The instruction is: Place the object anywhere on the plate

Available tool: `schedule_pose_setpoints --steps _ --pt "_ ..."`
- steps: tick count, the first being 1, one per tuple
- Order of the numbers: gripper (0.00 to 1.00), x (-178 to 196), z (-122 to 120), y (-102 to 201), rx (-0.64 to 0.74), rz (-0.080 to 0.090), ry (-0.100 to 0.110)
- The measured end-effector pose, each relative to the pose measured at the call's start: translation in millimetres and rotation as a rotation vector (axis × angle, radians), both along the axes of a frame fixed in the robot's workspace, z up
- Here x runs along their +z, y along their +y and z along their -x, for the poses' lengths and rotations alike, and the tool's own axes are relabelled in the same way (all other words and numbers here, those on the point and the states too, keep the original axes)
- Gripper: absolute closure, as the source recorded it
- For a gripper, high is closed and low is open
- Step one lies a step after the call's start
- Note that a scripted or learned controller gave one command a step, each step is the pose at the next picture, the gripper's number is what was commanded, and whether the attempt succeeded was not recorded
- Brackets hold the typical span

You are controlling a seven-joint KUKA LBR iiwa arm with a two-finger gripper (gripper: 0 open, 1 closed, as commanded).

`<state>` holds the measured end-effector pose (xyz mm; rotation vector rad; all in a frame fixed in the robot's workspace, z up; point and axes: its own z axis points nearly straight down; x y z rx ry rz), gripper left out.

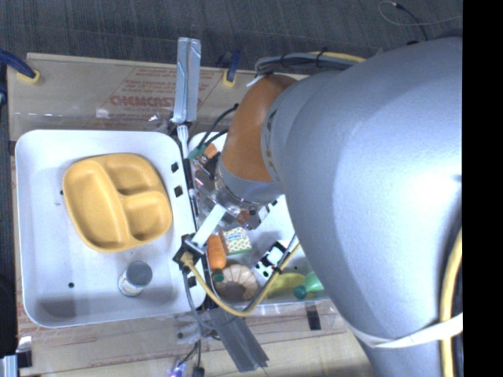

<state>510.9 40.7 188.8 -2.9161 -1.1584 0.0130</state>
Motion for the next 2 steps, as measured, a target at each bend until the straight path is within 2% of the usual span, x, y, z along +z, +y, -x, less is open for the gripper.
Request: schedule_pose_setpoints --steps 1,2 --pt "1.00 51.7 34.6 82.1 -0.144 0.001 -0.005" --pt "1.00 18.5 35.7 107.0 -0.040 0.003 0.000"
